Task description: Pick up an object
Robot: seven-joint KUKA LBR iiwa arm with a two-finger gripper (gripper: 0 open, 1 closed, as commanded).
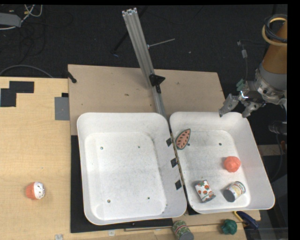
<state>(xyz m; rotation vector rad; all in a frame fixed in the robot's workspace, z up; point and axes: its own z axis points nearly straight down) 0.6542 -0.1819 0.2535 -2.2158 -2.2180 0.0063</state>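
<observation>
A dark floor (70,37) is seen behind the bench, crossed by loose cables (23,11). A brown board (122,89) is laid under the bins, with a black mat (75,187) beneath. A pale wooden tabletop (33,140) is set at the left. An aluminium rail (143,56) is mounted slantwise.

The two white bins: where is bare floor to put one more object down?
The left shallow white bin has bare floor from wall to wall. In the right white bin, the middle is free, bordered by the orange leaf-shaped piece and the orange ball. Its near corner is crowded: patterned box, small can.
</observation>
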